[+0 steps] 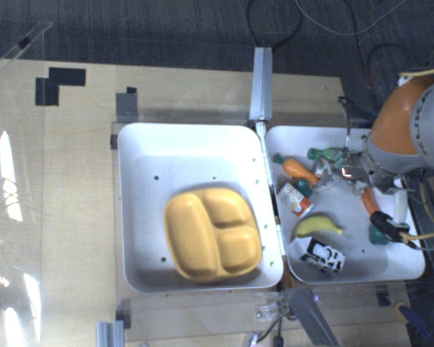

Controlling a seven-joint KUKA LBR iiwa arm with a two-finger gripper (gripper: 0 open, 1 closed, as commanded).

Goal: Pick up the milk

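The milk (294,197) appears to be the small white carton with orange and green print. It lies on its side near the left wall of the right bin (412,270). My gripper (337,169) hangs over the upper middle of that bin, up and to the right of the carton and apart from it. It is just right of an orange carrot (299,170). I see nothing held in it. The grey arm with its orange band (401,125) comes in from the right.
A yellow banana (318,227) lies below the carton, with a black-and-white package (324,256) below that. A second carrot (369,200) and a dark green item (382,231) lie at the right, and a teal item (320,152) at the top. The left bin (141,157) holds a large yellow bread-like block (212,231).
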